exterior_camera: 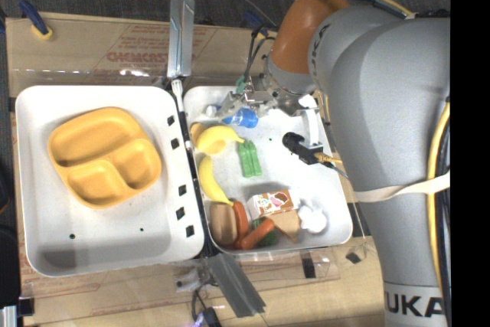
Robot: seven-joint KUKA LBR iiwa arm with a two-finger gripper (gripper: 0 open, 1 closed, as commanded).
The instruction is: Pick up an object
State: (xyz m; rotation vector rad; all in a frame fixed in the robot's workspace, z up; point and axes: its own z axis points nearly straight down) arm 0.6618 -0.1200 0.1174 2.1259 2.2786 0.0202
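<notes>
My gripper (243,102) is low over the far end of the right bin (337,188), below the orange wrist band. A small blue object (245,119) lies right under it, touching or nearly so; I cannot make out a grasp. Just left of the gripper sits a yellow banana (211,140), curving down along the bin's left wall. A green ridged piece (249,158) lies below the blue object. At the near end are a small printed carton (272,203), a white crumpled thing (312,218), a brown bun (223,223) and a red-orange carrot (253,232).
The left bin (46,241) holds a yellow divided tray (104,155). The big grey arm body covers the right bin's right edge. A metal divider (181,34) stands between the bins at the far side.
</notes>
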